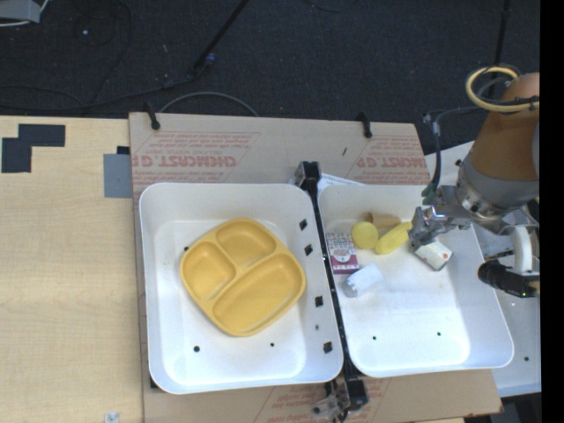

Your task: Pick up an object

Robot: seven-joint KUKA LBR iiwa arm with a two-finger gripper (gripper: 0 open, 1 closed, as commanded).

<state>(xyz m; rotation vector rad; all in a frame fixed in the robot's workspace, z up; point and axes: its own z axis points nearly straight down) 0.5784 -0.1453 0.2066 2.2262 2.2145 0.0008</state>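
Two white bins sit side by side on the bench from where I watch. Left bin [163, 236] holds a yellow divided tray [242, 276]. Right bin [476, 342] holds a yellow lemon-like piece [365, 233], a yellow banana-like piece [393, 239], a small red-and-white box [340, 252], a pale clear packet [363, 279] and a white block [433, 255]. My gripper [425, 233] is low over the far right part of that bin, just beside the white block; I cannot tell how its fingers stand.
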